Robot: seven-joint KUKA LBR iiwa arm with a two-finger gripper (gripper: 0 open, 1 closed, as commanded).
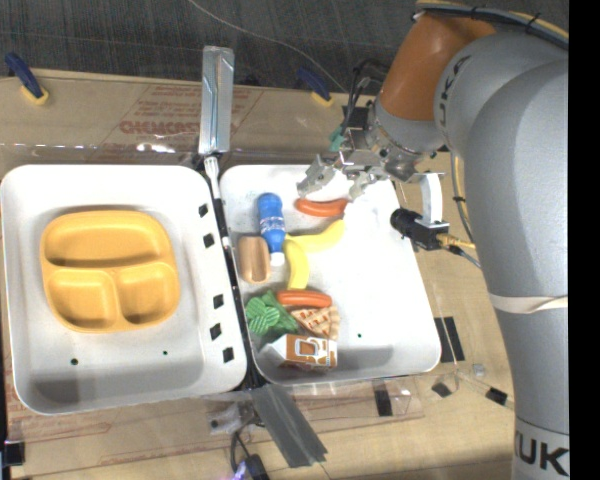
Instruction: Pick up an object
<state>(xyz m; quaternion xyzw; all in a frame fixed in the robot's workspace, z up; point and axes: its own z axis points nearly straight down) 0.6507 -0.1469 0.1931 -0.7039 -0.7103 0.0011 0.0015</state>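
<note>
Wooden desk [470, 298] w/ two shallow white plastic bins: left bin [20, 268] holds yellow divided tray [110, 268]; right bin [400, 308] holds toy food. Metal fingers [320, 176] spread, gripper [338, 180] just above orange-red toy sausage [320, 207], near right bin's far edge.

Brightness: even, moderately bright.
Shadows: soft grey pools along near inner walls of both white bins [20, 298].
Glare: mild sheen on grey arm [510, 118].
Sharpness: slightly soft, coarse overall.
</note>
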